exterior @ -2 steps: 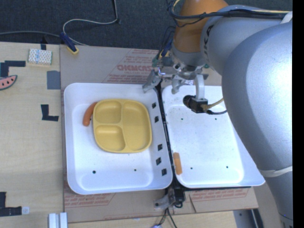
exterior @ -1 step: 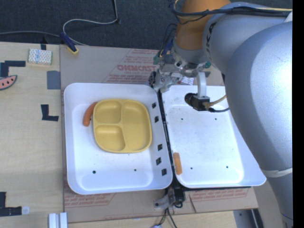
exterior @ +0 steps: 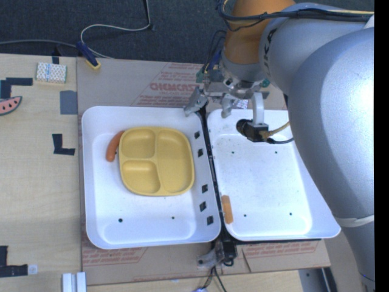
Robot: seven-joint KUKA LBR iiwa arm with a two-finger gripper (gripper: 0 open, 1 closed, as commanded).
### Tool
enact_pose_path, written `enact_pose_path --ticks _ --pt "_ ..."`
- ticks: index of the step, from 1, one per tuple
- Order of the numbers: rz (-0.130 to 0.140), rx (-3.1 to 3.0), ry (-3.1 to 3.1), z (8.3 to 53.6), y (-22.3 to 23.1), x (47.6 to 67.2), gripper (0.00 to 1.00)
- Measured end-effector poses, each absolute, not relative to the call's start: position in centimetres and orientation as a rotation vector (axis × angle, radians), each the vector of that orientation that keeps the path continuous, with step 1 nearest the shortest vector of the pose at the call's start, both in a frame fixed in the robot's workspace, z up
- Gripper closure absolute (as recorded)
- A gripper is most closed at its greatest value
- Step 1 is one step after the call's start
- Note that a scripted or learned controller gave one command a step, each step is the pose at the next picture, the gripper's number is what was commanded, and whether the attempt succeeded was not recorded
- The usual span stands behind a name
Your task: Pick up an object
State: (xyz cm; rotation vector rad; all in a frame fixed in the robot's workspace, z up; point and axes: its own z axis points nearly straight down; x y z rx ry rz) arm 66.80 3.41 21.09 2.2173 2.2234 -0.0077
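A yellow divided plate (exterior: 157,161) lies in the left bin (exterior: 146,227). An orange sausage-shaped piece (exterior: 112,146) rests against the plate's left rim. A small orange piece (exterior: 227,209) lies at the left wall of the right bin (exterior: 273,187), near the front. My gripper (exterior: 210,107) hangs over the far end of the divide between the two bins. It is open, fingers (exterior: 194,106) spread, with nothing between them. It is well apart from all three objects.
The grey arm (exterior: 328,90) covers the right side and part of the right bin. Both bins sit on cardboard (exterior: 164,87). On the wooden bench at left lie a small patterned sponge (exterior: 51,72), a watermelon-slice toy (exterior: 9,105) and black tape marks.
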Motion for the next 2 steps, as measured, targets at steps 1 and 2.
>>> enact_pose_path --ticks 1,2 --pt "-0.01 2.215 2.224 22.04 3.42 66.8 1.0" --pt "-0.011 2.215 2.224 22.03 3.4 66.8 0.0"
